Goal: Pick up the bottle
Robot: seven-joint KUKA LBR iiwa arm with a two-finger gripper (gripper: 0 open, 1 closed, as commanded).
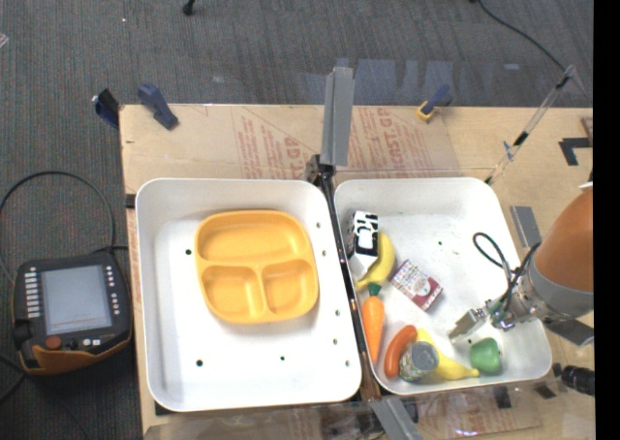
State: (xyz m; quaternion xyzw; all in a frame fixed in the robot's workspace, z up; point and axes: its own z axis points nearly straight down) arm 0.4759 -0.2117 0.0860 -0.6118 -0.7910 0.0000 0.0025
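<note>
The bottle [363, 233], black and white, lies at the left edge of the right bin [455, 191], close to the divider. A banana [379, 264] rests against its lower right side. My gripper [469, 323] hangs low over the bin's near right part, just above a green pepper [485, 356]. It is well to the right of the bottle and nearer the front, and nothing shows in its grasp.
The right bin also holds a carrot [373, 327], a red pepper [398, 351], a tin can [418, 361], a yellow item [452, 366], a pink carton [417, 284] and a black loop [490, 249]. In the left bin [165, 331] lies a yellow divided plate [258, 265].
</note>
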